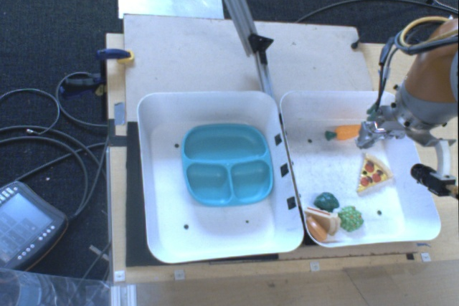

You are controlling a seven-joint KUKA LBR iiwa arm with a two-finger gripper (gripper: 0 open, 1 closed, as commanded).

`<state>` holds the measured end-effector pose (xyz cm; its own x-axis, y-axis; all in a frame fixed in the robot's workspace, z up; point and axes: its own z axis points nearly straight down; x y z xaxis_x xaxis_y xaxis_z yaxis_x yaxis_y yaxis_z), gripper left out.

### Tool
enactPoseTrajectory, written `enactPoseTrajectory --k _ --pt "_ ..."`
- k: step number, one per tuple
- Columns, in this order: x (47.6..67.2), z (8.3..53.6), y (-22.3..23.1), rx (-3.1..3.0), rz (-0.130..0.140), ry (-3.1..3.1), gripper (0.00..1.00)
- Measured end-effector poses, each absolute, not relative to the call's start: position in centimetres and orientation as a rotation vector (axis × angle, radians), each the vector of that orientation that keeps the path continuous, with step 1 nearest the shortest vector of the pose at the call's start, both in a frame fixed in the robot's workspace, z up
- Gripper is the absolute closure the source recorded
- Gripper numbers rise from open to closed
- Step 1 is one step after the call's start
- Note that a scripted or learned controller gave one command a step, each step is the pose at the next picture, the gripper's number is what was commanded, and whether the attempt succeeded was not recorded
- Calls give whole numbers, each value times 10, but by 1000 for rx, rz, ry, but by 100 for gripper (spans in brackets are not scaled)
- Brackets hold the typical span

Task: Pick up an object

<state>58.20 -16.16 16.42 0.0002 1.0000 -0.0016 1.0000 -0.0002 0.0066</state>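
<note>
1. The end effector (373,134) hangs low inside the right bin (423,226), just beside the toy carrot (343,132) on the side away from the left bin (154,175). Its metal tip is blurred against the bin floor; I cannot tell how far it is open, and nothing is seen held in it.

2. Candidate objects all lie in the right bin. Taking the carrot as landmark: the pizza slice (374,175) lies near it, toward the front wall; the dark green piece (327,201), the broccoli-like piece (351,218) and the tan piece (320,223) cluster well apart from it, at the front corner against the divider.

3. Risk, judged: the carrot is small and rounded. If the tip closes off-centre, the carrot is likely to squirt or roll away rather than seat.

4. Risk, judged: the pizza slice lies flat. A grasp there is liable to scrape over it without gaining purchase.

5. Risk, judged: the corner cluster is tight. A descent there may jam against the wall or nudge neighbours.

6. The blue divided tray (228,163) occupies the left bin, well apart from the carrot, and plays no evident part.
</note>
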Motion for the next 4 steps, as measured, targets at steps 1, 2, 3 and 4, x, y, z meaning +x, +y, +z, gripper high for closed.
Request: enactPoseTrajectory --k 1,2,3,4 --pt "592 217 -168 2210 6 2222 100" --pt "597 261 -166 2209 6 2225 100" --pt "598 294 -166 2209 6 2225 100" --pt "591 276 -123 2211 2 2232 100"
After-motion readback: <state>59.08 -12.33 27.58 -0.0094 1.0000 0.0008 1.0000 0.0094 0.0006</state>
